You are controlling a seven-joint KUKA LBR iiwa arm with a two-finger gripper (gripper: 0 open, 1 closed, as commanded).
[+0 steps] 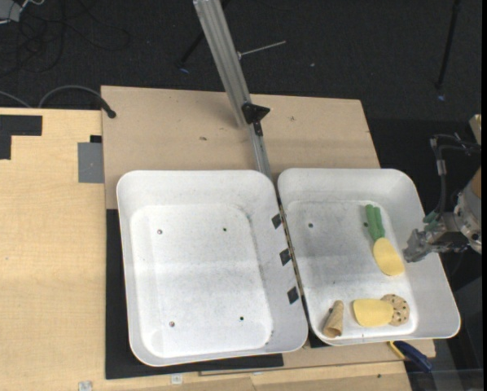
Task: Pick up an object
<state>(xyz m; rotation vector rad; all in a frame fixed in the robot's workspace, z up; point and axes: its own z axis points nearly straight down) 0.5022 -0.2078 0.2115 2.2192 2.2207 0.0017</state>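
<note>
- the gripper (416,247) sits at the 3 o'clock edge of the view, low over the right bin's (341,187) right rim; its dark metal tip points toward 9 o'clock.
- whether its fingers are wide or narrow i cannot tell: the tip is small, dark and blurred, and nothing shows between them.
- just beside the tip, toward 9 o'clock, lies a yellow rounded piece (388,257); whether the tip touches it cannot be made out.
- a green stick-like piece (374,221) lies at 11 o'clock from that yellow piece, its lower end meeting the yellow one, so the two may be a single toy.
- toward 6 o'clock in the same bin lie three things in a row near the front rim: a tan cone (334,318), a flat yellow piece (371,313), and a brown speckled cookie-like disc (397,308) touching the yellow piece's right side.
- the arm (471,218) behind the gripper is mostly cut off by the view's right edge; cables and a pale part of the wrist show.
- the left bin (196,267) lies against the right bin, dark clips along the seam.
- both bins rest on a light wooden surface (40,218); a slanted metal rail (227,63) rises from 12 o'clock.
- a blue and yellow object (408,353) pokes out under the right bin's front corner, mostly hidden.
</note>
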